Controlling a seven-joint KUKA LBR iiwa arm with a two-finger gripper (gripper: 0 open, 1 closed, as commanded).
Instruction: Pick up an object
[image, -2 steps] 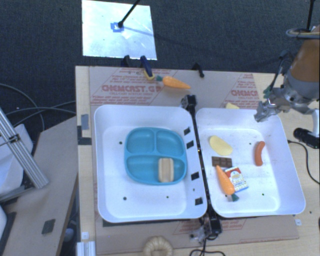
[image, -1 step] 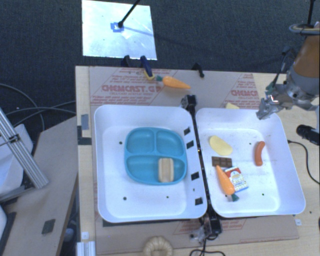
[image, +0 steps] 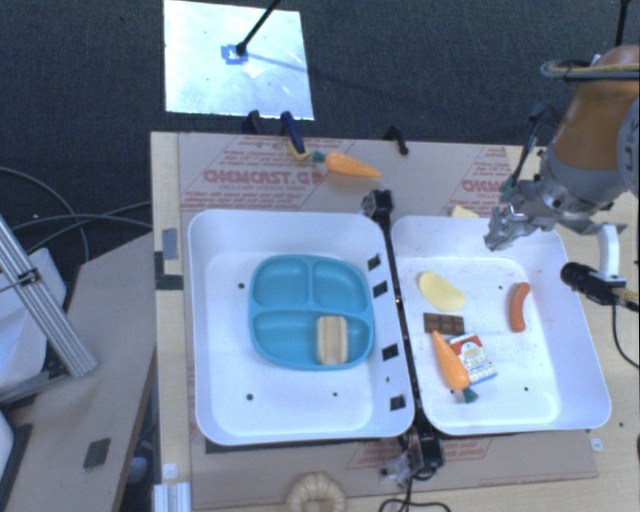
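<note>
Over the right bin's (image: 575, 330) far rim, gripper (image: 500, 236) hangs empty, finger state unclear. Sausage (image: 517, 306) lies apart from the clutter: best target, centre before descending.

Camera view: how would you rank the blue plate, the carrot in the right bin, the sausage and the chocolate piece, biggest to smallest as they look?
1. blue plate
2. carrot
3. sausage and chocolate piece: too alike to rank.

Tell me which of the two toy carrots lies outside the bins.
The carrot on the bench behind the left bin; the other carrot lies inside the right bin.
</note>
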